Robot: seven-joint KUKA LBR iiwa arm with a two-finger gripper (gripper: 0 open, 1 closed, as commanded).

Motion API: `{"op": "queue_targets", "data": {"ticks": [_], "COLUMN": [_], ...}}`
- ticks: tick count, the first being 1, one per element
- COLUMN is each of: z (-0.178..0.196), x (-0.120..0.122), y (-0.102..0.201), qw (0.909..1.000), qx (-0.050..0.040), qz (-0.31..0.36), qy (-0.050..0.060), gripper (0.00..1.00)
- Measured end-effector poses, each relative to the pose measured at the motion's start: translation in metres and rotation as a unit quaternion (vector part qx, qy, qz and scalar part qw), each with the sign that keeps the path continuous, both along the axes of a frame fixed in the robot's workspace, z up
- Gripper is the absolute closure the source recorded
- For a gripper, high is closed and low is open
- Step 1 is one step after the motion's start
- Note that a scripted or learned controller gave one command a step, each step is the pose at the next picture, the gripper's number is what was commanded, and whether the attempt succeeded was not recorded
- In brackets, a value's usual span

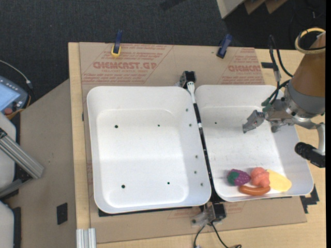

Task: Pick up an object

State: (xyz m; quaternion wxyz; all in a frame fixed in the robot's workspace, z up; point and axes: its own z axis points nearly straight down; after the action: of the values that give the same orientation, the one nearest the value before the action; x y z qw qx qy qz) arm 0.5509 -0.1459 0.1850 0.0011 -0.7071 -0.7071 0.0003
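Observation:
Several toy foods lie bunched in the near part of the right bin (227, 107): a purple grape bunch (238, 177), an orange-pink lumpy piece (260, 175), a yellow piece (280, 182) and a reddish sausage shape (254, 190). My gripper (264, 124) hangs over the bin's far right area, well behind the toys and apart from them. Its two fingers are spread open with nothing between them. The grey arm with its orange band (312, 76) comes in from the right.
The left bin (103, 107) sits beside the right one, with a dark divider strip (199, 133) between them. Both rest on a cardboard sheet (155, 61) held by clamps at the back edge.

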Motion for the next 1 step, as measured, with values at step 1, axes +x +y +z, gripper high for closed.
{"op": "queue_targets", "data": {"ticks": [1], "z": [0.1639], "x": [-0.0501], "y": [0.0460], "qw": [0.9999], "qx": [-0.0011], "qz": [0.003], "qy": [-0.010], "gripper": [0.00]}}
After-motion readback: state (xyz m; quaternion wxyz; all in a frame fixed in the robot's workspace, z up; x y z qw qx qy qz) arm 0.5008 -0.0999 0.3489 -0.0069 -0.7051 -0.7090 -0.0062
